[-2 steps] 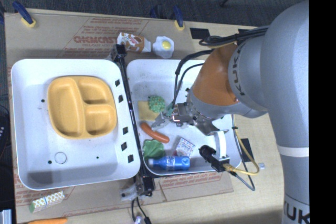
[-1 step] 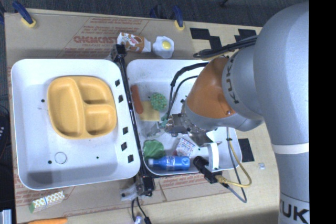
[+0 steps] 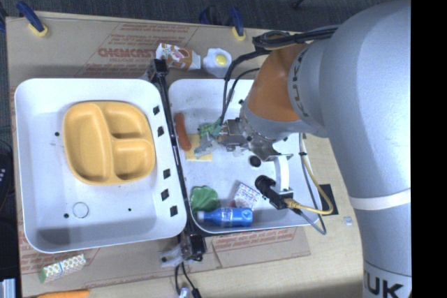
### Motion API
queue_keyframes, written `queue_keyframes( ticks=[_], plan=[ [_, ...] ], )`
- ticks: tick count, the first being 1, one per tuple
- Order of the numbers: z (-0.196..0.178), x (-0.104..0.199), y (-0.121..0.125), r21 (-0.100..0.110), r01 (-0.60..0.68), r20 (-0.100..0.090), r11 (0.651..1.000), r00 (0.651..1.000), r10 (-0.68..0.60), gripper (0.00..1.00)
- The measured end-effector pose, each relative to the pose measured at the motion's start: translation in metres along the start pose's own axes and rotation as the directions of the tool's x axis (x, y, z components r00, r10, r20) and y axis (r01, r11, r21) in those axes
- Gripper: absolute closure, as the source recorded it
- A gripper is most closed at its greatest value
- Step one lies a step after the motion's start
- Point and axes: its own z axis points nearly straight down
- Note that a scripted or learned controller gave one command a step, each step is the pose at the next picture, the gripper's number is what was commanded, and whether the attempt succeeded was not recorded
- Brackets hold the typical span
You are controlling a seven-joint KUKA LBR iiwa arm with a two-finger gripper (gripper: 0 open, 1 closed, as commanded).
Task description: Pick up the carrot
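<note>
Two shallow white plastic bins on the cardboard-covered tabletop. Left bin: smooth, glossy yellow divided tray, rounded corners. Right bin: grey arm with orange band over it; claw low near the centre, grip state cannot be told. Blue bottle lies along the near wall, crumpled green item beside it. Carrot: slim orange rod by the left wall, long axis running far-to-near, just left of the claw.
</note>
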Motion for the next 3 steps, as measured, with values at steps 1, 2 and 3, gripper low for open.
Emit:
queue_keyframes(
  ticks=[1,2,3],
  plan=[
    [-0.074,0.016,0.052,-0.001,-0.074,0.0,0.997,0.997,0.074,0.0],
    [0.027,0.002,0.091,0.002,0.011,0.001,1.0,1.0,-0.011,0.0],
    [-0.031,-0.008,0.106,-0.001,-0.21,0.001,0.978,0.978,0.21,0.0]
  ],
)
